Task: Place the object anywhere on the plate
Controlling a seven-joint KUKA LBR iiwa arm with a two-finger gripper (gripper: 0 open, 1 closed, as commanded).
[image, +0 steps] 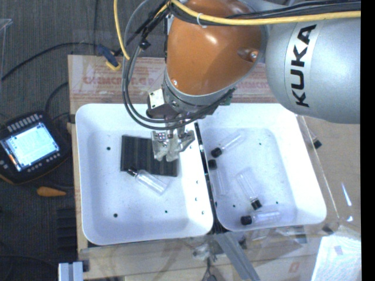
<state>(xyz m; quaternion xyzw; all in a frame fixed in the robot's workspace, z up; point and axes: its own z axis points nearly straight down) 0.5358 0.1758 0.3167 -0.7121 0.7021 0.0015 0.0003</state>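
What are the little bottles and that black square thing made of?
The little bottles, like this one, look like clear glass or plastic with black caps: you see the white bin through them. The black square plate looks dull and ridged, maybe rubber or plastic.

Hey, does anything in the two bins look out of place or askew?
One vial in the left bin lies tilted, half off the black plate's lower edge. The hand hovers over the plate. Nothing looks spilled or broken.
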